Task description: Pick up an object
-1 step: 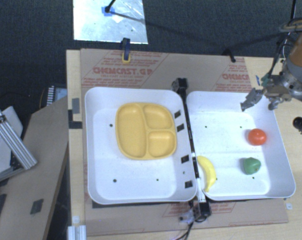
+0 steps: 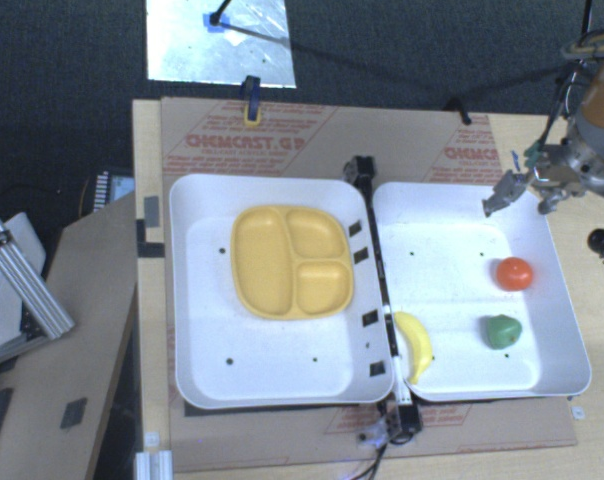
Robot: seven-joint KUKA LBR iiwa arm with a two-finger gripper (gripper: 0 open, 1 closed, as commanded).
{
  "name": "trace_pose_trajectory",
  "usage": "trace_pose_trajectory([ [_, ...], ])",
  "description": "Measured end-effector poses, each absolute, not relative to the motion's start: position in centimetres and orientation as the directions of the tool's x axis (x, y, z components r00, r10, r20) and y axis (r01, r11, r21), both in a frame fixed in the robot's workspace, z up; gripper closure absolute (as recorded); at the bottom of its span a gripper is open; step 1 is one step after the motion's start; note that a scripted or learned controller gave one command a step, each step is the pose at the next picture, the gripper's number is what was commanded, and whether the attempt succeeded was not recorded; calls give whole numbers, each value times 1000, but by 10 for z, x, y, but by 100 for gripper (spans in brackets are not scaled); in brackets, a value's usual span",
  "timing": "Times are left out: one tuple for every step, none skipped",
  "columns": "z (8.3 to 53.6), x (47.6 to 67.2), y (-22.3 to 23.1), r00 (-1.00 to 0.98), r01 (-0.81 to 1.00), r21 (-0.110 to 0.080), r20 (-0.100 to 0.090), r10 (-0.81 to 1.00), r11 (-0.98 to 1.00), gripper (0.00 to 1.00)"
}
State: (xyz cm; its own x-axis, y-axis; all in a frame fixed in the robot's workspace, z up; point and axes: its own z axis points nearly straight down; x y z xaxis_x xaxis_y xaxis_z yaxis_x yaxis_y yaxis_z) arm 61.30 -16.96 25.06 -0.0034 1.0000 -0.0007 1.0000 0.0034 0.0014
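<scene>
Your bench (image 2: 147,298) carries a printed cardboard sheet (image 2: 312,133) over dark carpet (image 2: 62,68). On it, the left bin (image 2: 207,368) holds a yellow divided plate (image 2: 290,261); the right bin (image 2: 557,353) holds an orange-red ball (image 2: 514,273), a green fruit (image 2: 502,331) and a banana (image 2: 415,344) (lying against the divider). You see the gripper (image 2: 526,197) above the right bin's far corner, fingers spread, nothing between them.
</scene>
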Motion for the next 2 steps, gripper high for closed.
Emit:
trace_pose_trajectory([
  [194,622,-165,-7,1000,-2,0,1000,7,0],
  [150,628,-167,-6,1000,-1,0,1000,6,0],
])
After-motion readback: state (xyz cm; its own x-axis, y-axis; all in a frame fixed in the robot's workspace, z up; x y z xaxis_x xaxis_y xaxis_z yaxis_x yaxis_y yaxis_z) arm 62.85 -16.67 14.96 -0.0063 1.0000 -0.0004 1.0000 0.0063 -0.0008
